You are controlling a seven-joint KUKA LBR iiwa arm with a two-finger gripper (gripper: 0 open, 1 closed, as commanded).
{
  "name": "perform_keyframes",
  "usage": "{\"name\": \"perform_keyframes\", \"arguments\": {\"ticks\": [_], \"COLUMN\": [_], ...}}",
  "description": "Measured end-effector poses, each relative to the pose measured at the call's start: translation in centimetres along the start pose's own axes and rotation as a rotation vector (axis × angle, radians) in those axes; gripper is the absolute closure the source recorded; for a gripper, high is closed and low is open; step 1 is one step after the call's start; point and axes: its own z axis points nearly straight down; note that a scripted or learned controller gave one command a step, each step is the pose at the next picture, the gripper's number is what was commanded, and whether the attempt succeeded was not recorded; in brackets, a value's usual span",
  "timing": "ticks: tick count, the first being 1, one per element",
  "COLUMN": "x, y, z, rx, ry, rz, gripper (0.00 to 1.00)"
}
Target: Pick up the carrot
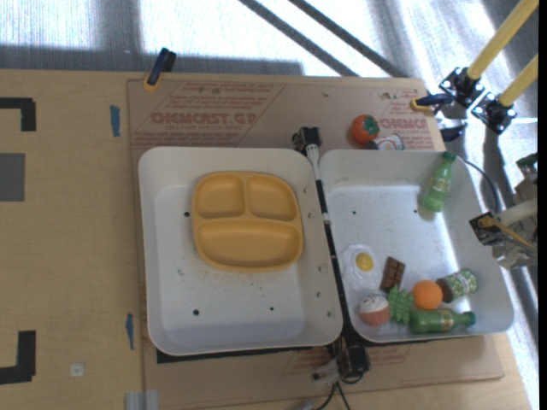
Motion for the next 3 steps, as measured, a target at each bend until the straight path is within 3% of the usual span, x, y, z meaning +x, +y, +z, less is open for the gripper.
{"name": "perform_keyframes", "arguments": {"ticks": [1,2,3], "x": [-0.6,-1.1,-1.1], "y": [1.6,1.5,1.5], "z": [-7.9,-0.8,1.4], "rx": [-0.001,0.003,0.004], "ry": [0.0,-0.002,-0.002], "rz": [-0.28,0.029,0.031], "gripper": [1.0,1.0,1.0]}}
